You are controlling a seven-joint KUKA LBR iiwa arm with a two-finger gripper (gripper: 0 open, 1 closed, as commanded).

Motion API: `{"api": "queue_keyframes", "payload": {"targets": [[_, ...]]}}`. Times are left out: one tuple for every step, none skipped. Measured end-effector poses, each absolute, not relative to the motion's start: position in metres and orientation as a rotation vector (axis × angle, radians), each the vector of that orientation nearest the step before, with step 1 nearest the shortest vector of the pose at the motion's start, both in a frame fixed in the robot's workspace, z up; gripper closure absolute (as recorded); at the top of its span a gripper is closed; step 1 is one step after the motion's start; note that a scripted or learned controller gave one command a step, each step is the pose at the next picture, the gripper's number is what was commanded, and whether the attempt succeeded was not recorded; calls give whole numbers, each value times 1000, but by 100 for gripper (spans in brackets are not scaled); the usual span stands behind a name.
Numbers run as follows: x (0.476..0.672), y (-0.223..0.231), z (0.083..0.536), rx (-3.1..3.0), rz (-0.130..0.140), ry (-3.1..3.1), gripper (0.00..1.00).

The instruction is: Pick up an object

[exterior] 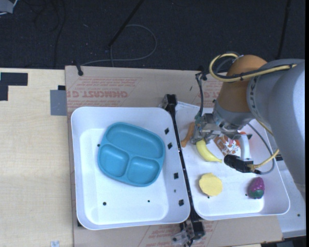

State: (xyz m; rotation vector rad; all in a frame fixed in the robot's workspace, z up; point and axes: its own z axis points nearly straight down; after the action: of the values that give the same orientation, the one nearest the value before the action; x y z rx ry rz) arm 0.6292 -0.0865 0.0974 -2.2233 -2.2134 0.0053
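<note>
My gripper [212,133] hangs low in the right bin [278,207], just above the banana [207,152]. My own wrist and orange band cover it from above, so I cannot tell how it is set, nor whether it touches anything.

Taking the banana as my mark: it lies near the bin's middle, slanting. An orange carrot-like piece [188,133] lies just beside its upper left end, against the bin's left wall. A red and white packet [229,146] sits just to its right, partly under my wrist. Below it, apart, rests a flat yellow round piece [210,184]. Farther to its lower right sits a purple and green fruit [256,188]. Well to its left, in the left bin [87,210], lies a blue divided plate [131,153].
</note>
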Motion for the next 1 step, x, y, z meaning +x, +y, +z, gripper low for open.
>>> {"api": "queue_keyframes", "payload": {"targets": [[624,-92,142,-2228,-1,-2215,100]]}}
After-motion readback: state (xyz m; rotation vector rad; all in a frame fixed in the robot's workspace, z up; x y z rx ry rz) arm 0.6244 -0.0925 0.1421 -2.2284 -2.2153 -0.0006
